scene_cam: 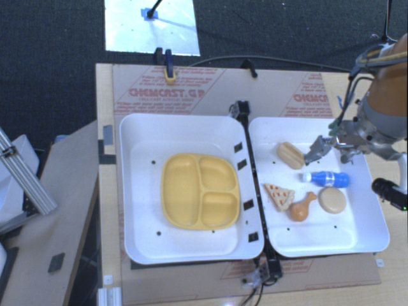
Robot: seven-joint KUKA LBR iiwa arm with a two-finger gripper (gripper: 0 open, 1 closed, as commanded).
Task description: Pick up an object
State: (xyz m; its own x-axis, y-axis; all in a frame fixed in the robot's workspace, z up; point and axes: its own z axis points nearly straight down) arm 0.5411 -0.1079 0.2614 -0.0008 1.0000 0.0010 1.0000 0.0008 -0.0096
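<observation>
Camera view: bread roll (291, 155) just left of the open, empty pincer (319, 152).

The arm (387, 91) wears a broad orange band above a grey wrist; thin black cables loop beside it, and its hand (320, 150) is pale grey metal

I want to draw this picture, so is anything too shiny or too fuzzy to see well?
In the camera view, the light is soft and even, with faint shadows under the food; the silver sheet at the top is bright with glare; the yellow plate and blue bottle look sharp enough; the gripper is a bit blurry, so its fingers are hard to make out.
</observation>
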